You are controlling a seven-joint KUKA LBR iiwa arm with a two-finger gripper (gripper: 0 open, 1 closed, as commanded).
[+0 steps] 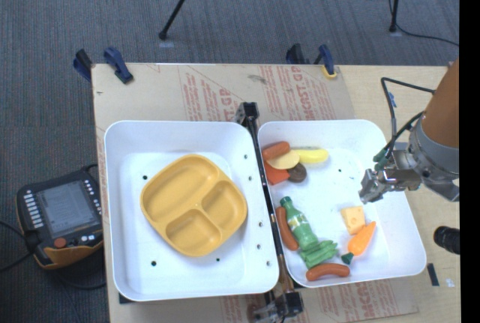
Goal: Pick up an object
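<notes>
The right bin (390,142) holds several toy foods. A yellow cheese wedge (353,219) and an orange carrot (361,239) lie at its right side. A green bottle (298,222) lies near the middle beside a green leafy piece (321,251), with a red sausage (328,271) at the front. A yellow piece (313,157), a pale slice (283,160), a brown piece (298,174) and another sausage (274,149) cluster at the back left. My gripper (373,188) hangs over the bin's right part, just above and behind the cheese wedge, with nothing seen in it.
The left bin (120,164) carries a yellow divided plate (193,205). A teach pendant (60,216) lies on the floor to the left of the bench. Blue clamps (118,64) grip the bench's back edge, and a black cable (391,115) runs along the arm's side.
</notes>
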